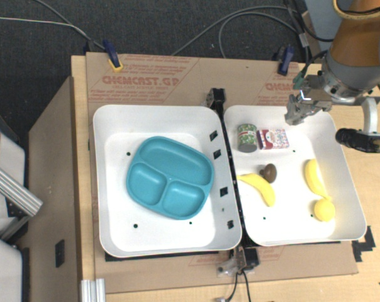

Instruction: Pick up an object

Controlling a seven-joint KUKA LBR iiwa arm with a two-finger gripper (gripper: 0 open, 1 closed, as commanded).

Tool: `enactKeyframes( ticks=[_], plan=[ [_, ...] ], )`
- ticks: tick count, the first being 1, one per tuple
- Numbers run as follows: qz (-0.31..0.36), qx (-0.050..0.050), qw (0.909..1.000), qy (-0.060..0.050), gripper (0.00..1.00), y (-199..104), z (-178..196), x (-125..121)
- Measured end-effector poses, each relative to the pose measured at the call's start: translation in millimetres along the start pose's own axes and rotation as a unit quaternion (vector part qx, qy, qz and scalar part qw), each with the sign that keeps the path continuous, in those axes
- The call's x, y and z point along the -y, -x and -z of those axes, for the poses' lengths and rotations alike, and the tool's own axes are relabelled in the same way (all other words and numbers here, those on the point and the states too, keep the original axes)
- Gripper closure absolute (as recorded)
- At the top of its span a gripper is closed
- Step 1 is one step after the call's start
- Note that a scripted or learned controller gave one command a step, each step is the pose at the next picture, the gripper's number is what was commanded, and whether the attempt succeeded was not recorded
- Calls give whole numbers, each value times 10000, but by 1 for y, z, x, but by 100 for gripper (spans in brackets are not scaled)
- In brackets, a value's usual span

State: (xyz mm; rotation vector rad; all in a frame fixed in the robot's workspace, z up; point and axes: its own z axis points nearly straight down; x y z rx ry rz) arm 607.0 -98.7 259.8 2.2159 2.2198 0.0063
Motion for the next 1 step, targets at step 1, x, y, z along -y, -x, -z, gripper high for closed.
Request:
enactKeyframes(
  ticks=[1],
  plan=[
    [23,-15,10000,-31,100,-46,1,-1]
  ],
)
